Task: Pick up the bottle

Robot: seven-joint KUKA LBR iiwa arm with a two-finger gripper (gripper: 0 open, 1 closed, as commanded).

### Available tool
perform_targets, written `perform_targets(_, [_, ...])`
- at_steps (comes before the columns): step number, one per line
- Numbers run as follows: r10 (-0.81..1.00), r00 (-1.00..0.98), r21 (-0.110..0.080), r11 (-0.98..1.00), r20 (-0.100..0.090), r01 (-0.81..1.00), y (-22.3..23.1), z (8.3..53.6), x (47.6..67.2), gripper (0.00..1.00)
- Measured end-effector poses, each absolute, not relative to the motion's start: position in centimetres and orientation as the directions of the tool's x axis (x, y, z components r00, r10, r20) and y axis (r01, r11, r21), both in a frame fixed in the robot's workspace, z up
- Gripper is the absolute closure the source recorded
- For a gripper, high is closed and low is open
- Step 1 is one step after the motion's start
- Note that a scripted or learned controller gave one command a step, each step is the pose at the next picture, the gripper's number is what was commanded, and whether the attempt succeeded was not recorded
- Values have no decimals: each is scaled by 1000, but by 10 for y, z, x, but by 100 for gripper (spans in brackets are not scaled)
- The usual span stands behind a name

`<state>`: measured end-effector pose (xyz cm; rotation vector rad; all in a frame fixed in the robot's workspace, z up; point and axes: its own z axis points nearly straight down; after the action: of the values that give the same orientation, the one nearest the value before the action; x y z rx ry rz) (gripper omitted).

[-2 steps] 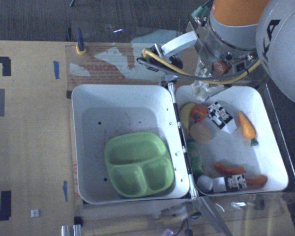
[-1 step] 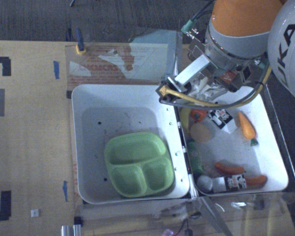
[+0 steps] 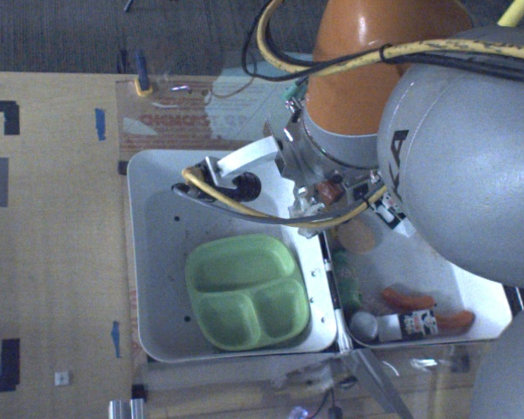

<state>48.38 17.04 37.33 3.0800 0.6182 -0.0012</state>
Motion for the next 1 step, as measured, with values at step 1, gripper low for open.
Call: perform_targets(1, [387,922,0,-922,-1,387,171,373,484,0])
